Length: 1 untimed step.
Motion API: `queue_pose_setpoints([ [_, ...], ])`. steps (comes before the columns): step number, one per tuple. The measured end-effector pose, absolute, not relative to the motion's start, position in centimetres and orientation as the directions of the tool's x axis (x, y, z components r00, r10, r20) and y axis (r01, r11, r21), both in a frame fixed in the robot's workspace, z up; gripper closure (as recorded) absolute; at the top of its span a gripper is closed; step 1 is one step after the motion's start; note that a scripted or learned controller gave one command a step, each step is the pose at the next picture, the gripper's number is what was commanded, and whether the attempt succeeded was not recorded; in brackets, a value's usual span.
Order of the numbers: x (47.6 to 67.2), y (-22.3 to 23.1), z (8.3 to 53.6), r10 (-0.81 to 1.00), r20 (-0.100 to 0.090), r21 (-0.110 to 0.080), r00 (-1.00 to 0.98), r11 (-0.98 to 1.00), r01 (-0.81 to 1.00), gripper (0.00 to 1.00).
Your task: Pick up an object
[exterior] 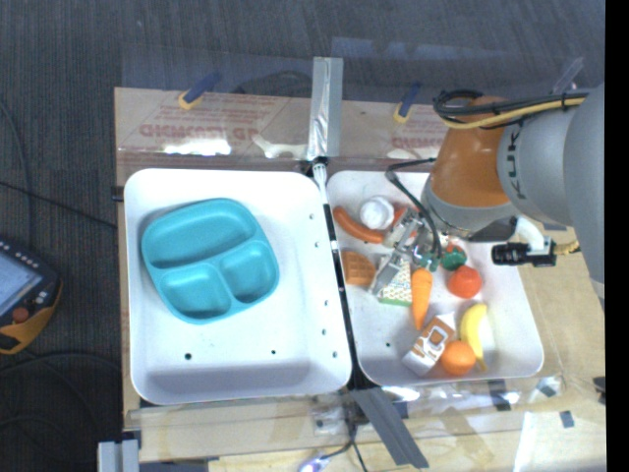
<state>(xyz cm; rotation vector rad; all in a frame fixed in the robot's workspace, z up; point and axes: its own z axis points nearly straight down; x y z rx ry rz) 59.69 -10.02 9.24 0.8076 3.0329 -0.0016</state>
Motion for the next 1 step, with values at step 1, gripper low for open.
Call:
queue_pose_setpoints([
  [1, 57.48, -9.67, 9.08, 0.415, -0.018, 0.003, -0.910, 0.910, 0.415, 0.00],
])
